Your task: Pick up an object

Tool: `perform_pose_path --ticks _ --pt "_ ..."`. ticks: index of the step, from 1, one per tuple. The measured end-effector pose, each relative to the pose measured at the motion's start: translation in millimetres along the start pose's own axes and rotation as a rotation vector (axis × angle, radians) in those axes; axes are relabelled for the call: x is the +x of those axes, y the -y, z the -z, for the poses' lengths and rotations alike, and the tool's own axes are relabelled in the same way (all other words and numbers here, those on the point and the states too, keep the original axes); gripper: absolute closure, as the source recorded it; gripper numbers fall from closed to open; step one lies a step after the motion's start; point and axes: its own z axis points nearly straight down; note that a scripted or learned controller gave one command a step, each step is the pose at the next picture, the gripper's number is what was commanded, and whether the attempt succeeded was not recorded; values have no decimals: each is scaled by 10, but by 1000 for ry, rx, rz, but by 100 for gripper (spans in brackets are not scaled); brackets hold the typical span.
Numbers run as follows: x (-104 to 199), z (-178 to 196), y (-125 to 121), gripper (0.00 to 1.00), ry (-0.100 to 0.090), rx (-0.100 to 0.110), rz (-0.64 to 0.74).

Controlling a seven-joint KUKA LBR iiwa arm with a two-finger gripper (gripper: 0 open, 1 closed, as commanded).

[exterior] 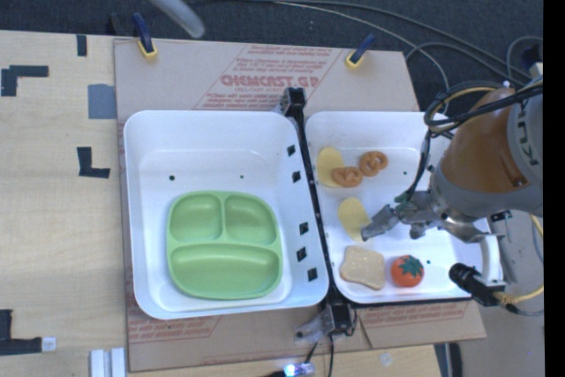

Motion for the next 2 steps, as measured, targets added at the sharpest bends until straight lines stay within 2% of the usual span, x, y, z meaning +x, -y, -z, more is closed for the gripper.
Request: perform_pose_path --ticks 1,2 --pt "9 121 -10 100 0 -4 2" --pt "-86 671 -47 100 2 -10 0"
